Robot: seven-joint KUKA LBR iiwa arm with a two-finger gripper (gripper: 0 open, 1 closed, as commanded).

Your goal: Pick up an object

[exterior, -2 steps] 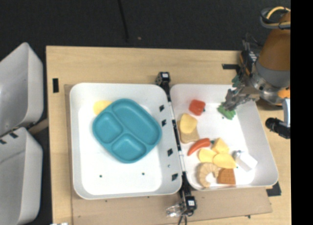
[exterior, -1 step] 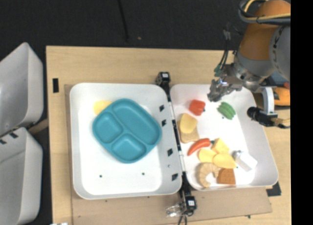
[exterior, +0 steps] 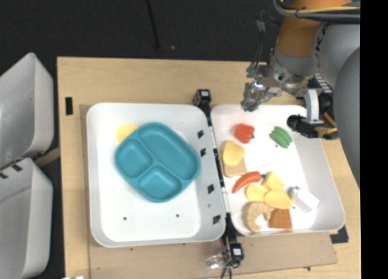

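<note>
My gripper (exterior: pixel 251 103) hangs over the far edge of the right bin (exterior: pixel 321 178), with nothing seen between its fingers. Just below it lies a small red piece (exterior: pixel 244 131). A green piece (exterior: pixel 280 136) sits to the right of that. Further toward the front are a yellow-tan piece (exterior: pixel 233 156), a red-orange chili-shaped piece (exterior: pixel 247 180), several yellow pieces (exterior: pixel 271 191), a tan round piece (exterior: pixel 257 215), an orange-brown block (exterior: pixel 280 218) and a small white bottle-like item (exterior: pixel 302 199).
The left bin (exterior: pixel 103 211) holds a blue divided tray (exterior: pixel 157 161) with a yellow piece (exterior: pixel 125 131) peeking out behind its far left corner. Black clips (exterior: pixel 202 97) sit along the seam between the bins. The wooden bench (exterior: pixel 73 150) surrounds both.
</note>
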